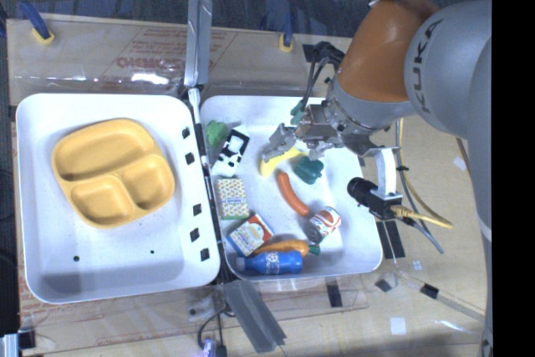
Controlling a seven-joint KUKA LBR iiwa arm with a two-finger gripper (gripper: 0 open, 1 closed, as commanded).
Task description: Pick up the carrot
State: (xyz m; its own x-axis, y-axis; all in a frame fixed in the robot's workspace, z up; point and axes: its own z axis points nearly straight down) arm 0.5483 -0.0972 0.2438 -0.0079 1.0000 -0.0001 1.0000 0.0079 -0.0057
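Observation:
The carrot [282,247] is orange with a green stub at its right end. It lies flat near the front wall of the right bin [359,251], between a small carton [248,234] and a blue bottle [274,263]. My gripper [297,150] hangs open over the middle of that bin, well behind the carrot and not touching it. Nothing is held between its fingers. A yellow piece [272,165] and a teal toy [308,170] lie just under it.
An orange-red sausage [292,192] lies between gripper and carrot, with a small can [324,223] right of the carrot. A green toy [217,132], a black-and-white cube [236,145] and a patterned box [232,196] sit by the left wall. The left bin [33,263] holds a yellow divided plate [113,171].

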